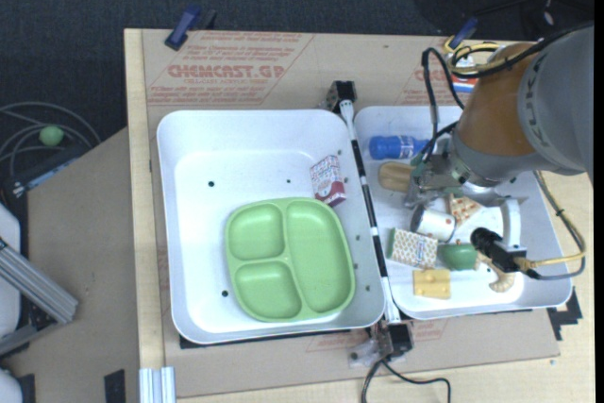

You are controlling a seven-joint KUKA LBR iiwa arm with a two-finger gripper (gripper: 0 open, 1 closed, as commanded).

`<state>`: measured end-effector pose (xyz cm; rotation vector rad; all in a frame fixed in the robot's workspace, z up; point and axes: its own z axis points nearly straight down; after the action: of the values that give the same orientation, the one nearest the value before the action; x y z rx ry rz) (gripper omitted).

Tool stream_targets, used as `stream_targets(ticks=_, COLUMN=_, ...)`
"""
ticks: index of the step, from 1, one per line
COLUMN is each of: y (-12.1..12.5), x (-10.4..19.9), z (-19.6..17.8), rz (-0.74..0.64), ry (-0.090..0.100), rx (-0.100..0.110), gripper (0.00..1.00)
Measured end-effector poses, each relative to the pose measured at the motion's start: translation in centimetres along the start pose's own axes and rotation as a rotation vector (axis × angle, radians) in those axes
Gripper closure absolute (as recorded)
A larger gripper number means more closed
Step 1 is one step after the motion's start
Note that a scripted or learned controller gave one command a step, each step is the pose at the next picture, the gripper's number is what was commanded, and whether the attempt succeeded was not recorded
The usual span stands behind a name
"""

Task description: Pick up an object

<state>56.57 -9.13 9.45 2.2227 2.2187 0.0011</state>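
The right bin (543, 293) holds several small things. A blue bottle (390, 146) lies at its far left, with a tan rounded piece (395, 176) just in front of it. A white cup (436, 224), a dotted packet (413, 248), a green piece (460, 255) and a yellow block (432, 284) crowd the near left. My gripper (427, 192) hangs low over the middle of this bin, right beside the tan piece and above the white cup. Its tips are lost among the objects, and nothing shows held.
The left bin (189, 203) holds a green divided plate (286, 258) and a small red-and-white carton (327, 178) near its right wall. A speckled flat piece (463, 207) lies under the wrist. The arm's grey and orange body (519, 109) covers the right bin's far right.
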Motion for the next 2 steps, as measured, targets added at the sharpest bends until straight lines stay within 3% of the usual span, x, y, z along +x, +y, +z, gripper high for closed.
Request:
stream_targets(ticks=1, y=0.0, x=0.0, z=0.0, rz=0.0, ry=0.0, rx=0.0, gripper=0.0)
stream_targets(ticks=2, y=-4.6, x=0.0, z=1.0, rz=-0.001, ry=0.001, rx=0.002, gripper=0.0)
